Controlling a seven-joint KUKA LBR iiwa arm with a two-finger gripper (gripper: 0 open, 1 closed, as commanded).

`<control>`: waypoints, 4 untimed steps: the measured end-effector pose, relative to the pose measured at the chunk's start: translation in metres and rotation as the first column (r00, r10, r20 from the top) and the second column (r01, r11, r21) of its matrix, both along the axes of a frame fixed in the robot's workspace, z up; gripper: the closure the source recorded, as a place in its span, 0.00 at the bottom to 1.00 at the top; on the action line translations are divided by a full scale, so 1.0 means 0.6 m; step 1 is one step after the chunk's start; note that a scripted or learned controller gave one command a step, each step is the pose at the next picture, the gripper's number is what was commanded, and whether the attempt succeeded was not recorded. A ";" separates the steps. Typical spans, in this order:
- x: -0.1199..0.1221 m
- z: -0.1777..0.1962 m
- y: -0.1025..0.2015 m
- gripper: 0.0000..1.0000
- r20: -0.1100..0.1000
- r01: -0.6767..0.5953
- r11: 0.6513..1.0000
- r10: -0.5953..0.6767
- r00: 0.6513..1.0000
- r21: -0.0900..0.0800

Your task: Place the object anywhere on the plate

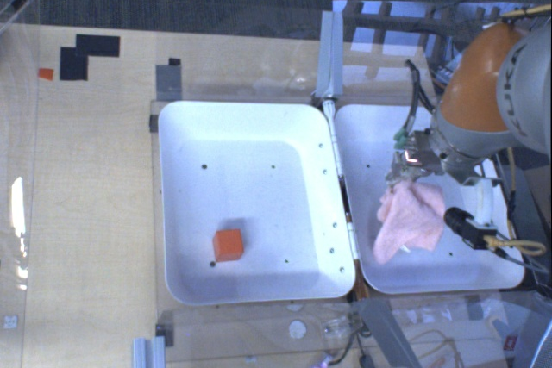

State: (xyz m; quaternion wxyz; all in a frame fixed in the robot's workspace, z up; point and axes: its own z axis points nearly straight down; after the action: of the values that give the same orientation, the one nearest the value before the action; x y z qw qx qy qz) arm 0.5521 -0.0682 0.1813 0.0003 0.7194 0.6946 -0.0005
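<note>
1. Block (228, 245), orange, lies near the front wall of the left bin (181, 185), well apart from the arm. If it is the intended object, the present effort is misdirected.
2. Pink cloth (405, 224), judged the task's thing, lies crumpled in the right bin (371, 134), its upper edge touching the gripper (412, 164). Limp fabric may slip free or snag on the bin wall during transfer.
3. Gripper sits at the cloth's upper edge. Whether it is closed on the fabric cannot be told. A shallow pinch would cause a drop.

arm (517, 90) | grey, orange band (glossy, rounded) | black cables at wrist
</note>
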 end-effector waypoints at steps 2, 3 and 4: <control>0.049 0.052 0.077 1.00 0.001 -0.400 0.917 0.400 0.917 0.000; 0.078 0.070 0.164 1.00 0.003 -0.727 0.687 0.727 0.687 -0.001; 0.112 0.078 0.260 1.00 0.005 -0.937 0.349 0.937 0.349 -0.004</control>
State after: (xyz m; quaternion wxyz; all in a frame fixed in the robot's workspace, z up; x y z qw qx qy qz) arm 0.6192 0.0875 0.2279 0.0026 0.1946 0.9809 0.0018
